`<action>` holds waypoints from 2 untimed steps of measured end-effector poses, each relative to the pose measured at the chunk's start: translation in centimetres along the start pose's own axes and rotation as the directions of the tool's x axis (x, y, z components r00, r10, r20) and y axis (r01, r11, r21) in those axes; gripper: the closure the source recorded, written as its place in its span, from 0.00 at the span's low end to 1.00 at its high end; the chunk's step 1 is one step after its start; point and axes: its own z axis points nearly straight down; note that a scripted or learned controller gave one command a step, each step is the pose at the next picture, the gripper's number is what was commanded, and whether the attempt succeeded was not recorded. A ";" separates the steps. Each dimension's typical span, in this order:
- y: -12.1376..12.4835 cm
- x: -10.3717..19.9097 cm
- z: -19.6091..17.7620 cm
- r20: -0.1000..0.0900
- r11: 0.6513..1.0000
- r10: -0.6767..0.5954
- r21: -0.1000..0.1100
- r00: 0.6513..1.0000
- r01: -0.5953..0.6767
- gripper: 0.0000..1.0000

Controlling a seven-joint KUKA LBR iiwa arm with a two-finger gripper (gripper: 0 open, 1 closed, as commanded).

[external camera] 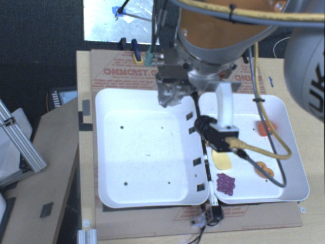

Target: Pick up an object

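Note:
The right bin [292, 136] holds a pale yellow flat piece [222, 160], a purple bunch of grapes [226, 184], an orange-red item [265, 128] near its right side, and a small orange item [264, 170] partly under a yellow cable. My gripper [171, 93] hangs below the grey and orange wrist, over the far right corner of the left bin [142, 151], near the divider between the bins. It is well away from the objects. Nothing shows held under it.
A black box with a white bracket [221, 131] and a yellow cable hangs from the arm over the right bin's left part, covering some of the floor. Cardboard [122, 70] lies under both bins. An aluminium rail [20, 141] stands at the left.

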 end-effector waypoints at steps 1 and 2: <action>0.0 -6.1 4.1 0.001 1.000 0.009 0.000 1.000 -0.009 1.00; 0.0 -3.5 2.1 0.000 1.000 0.004 -0.003 1.000 -0.004 1.00</action>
